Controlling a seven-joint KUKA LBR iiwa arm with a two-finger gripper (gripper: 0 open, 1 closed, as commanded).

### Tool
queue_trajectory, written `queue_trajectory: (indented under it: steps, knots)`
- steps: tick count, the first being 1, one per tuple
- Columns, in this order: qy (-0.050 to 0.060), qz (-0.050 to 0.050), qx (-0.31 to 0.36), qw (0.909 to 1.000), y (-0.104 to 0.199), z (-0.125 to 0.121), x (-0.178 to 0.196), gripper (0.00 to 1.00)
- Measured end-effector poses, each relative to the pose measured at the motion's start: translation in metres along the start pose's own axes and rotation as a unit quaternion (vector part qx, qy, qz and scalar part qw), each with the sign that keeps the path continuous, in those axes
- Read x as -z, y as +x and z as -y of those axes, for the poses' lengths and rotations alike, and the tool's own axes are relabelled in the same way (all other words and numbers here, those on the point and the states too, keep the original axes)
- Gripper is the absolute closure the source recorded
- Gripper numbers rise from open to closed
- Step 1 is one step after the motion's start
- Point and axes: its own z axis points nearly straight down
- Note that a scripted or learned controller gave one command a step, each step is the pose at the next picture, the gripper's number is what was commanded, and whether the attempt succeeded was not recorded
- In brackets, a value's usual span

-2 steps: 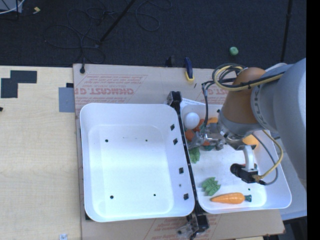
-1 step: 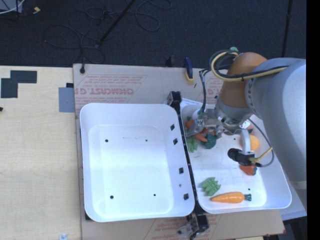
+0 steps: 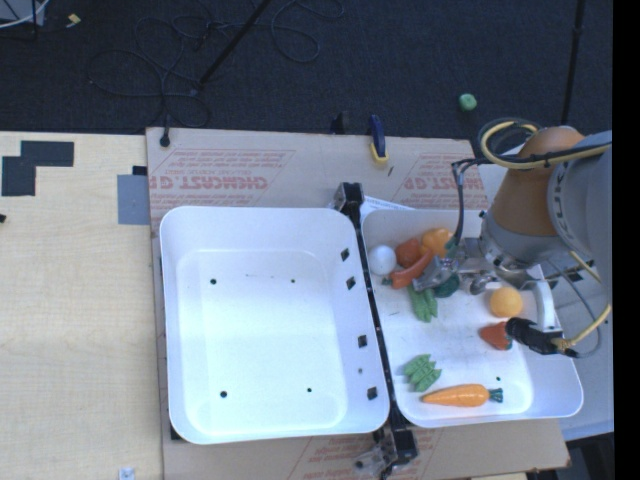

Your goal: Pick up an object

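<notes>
Pincer lowered into right bin amid toy food cluster near green piece; grip state could not be told. Nothing seen lifted; pick judged not yet done. Carrot left lying near front wall.

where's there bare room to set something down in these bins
The left bin offers its whole floor, wall to wall. In the right bin, a small bare patch lies between the green leafy toy, carrot and red piece. Around the gripper it is crowded.
</notes>
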Motion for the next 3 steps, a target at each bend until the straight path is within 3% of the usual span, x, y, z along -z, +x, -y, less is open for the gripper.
queue_trajectory:
  steps: [1, 2, 3]
  knots:
    - [-0.002, 0.000, 0.004, 1.0000, 0.033, -0.037, -0.003, 0.00]
    - [-0.002, -0.001, 0.004, 1.0000, 0.034, -0.038, 0.009, 1.00]
    - [0.002, 0.001, 0.005, 1.0000, 0.032, -0.036, 0.008, 0.00]
